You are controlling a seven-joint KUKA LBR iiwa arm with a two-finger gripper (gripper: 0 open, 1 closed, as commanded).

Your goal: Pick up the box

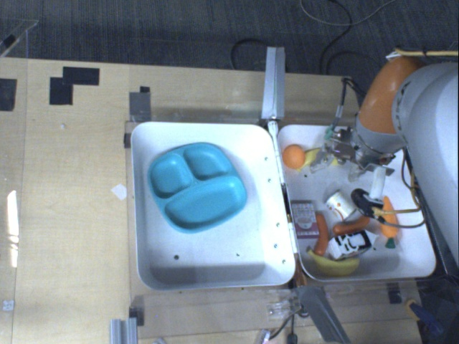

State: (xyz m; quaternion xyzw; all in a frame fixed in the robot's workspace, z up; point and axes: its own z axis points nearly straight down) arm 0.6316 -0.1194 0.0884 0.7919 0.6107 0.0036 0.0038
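Note:
The box (305, 218) is small, grey and dark red, and lies flat against the left wall of the right bin (416, 264). My gripper (338, 151) hangs over the far part of that bin, just right of an orange ball (292, 156). It is up and to the right of the box, well apart from it. The grey arm with its orange band (384, 84) comes in from the right.
Crowded around the box are a red sausage (322, 233), a banana (334, 265), a black-and-white item (351, 244), a white cup (340, 205) and a carrot (388, 217). The left bin (143, 264) holds a blue divided plate (197, 185).

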